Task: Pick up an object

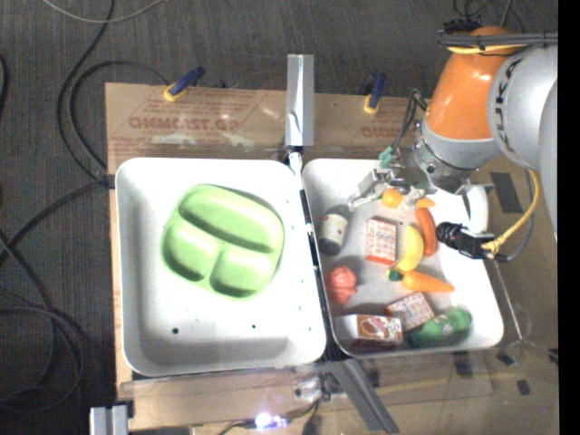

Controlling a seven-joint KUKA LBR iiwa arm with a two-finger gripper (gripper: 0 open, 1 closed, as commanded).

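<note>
— Claw (391, 188) first: we see it over the far end of the right bin (497, 320), with a small orange piece (391, 198) right at its tip. Whether it is clenched or released, we cannot tell.

— Agreed, we cannot say it grasps anything. Which things do we see in that bin?

— We count a banana (410, 248) beside a carrot (428, 283), a red-patterned card (381, 240) to their left, a small grey can (332, 231) near the bin's left wall, and a pink lump (342, 282) below the can. At the near edge we see a brown box (376, 329), a second patterned card (412, 310) and a green vegetable (441, 327).

— And the left bin (136, 333)?

— We see a green divided tray (223, 240) lying in it. Both bins sit on the tabletop (136, 107).
</note>
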